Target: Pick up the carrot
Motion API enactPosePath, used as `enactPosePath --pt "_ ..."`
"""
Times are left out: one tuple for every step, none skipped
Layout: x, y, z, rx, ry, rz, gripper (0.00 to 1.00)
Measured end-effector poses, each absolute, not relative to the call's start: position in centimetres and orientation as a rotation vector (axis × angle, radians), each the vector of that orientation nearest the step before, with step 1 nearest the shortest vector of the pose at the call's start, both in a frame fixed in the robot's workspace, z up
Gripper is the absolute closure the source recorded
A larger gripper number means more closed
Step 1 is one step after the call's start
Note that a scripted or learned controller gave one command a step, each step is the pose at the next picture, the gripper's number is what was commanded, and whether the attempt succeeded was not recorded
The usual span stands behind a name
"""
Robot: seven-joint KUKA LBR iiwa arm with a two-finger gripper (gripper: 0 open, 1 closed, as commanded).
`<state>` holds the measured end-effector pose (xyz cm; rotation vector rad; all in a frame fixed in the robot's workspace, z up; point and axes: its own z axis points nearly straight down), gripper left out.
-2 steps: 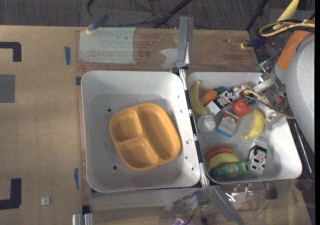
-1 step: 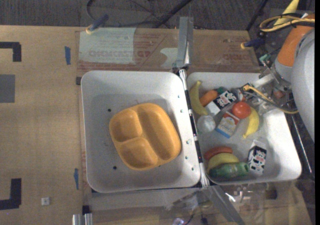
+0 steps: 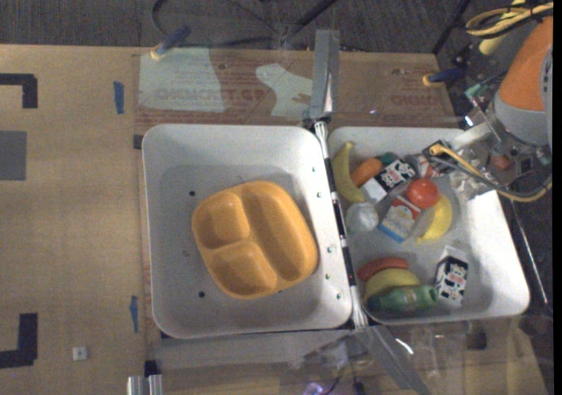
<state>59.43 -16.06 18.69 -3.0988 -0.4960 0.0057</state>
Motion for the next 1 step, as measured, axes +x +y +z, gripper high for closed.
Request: enactPosePath --pt "53.79 -10.38 21.53 -3.087 -0.566 0.006 1.0"
